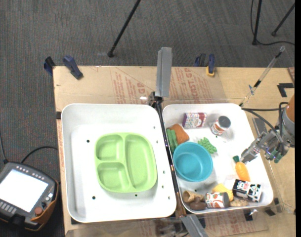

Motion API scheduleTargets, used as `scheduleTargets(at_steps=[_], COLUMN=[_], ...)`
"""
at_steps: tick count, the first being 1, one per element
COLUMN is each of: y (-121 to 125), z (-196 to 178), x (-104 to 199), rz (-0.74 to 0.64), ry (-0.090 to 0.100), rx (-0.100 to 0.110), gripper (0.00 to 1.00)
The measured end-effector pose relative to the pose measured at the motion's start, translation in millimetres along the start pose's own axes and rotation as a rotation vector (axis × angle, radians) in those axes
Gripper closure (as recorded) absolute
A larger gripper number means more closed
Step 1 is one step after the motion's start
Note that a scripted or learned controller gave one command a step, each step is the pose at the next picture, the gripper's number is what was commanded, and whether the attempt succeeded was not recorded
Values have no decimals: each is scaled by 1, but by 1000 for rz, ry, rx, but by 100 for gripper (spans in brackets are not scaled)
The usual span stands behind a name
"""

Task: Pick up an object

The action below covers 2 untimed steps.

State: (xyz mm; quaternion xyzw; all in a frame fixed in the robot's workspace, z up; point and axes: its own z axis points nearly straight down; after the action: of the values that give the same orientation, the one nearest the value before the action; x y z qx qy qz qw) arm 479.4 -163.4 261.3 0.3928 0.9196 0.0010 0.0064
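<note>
I read the claw (251,155) at the 3 o'clock edge of the right bin (249,127), its tip low over the bin floor and just above the green top of a toy carrot (242,170). I can't tell whether its fingers are spread or closed, and nothing shows between them. The carrot lies on the bin floor, orange body pointing toward 6 o'clock. Just below it sits a black-and-white milk carton (247,189), and at 7 o'clock from that a small can (217,199) lies beside a yellow piece (222,189). A blue bowl (193,162) fills the bin's middle, with a green leafy toy (207,145) at its 1 o'clock. Toward 12 o'clock I see a purple-labelled carton (193,120) and a red-and-white can (221,125). The left bin (76,132) carries a green divided tray (126,162). Both bins rest on the cardboard-covered counter (106,85).
</note>
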Motion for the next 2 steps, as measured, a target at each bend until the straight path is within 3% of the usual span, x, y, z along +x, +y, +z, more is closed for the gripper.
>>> scheduleTargets(at_steps=[1,2], y=[11,8], z=[175,175], x=[-1,-74], rz=[-26,87], ry=[13,11], rx=[6,7], gripper=[100,100])
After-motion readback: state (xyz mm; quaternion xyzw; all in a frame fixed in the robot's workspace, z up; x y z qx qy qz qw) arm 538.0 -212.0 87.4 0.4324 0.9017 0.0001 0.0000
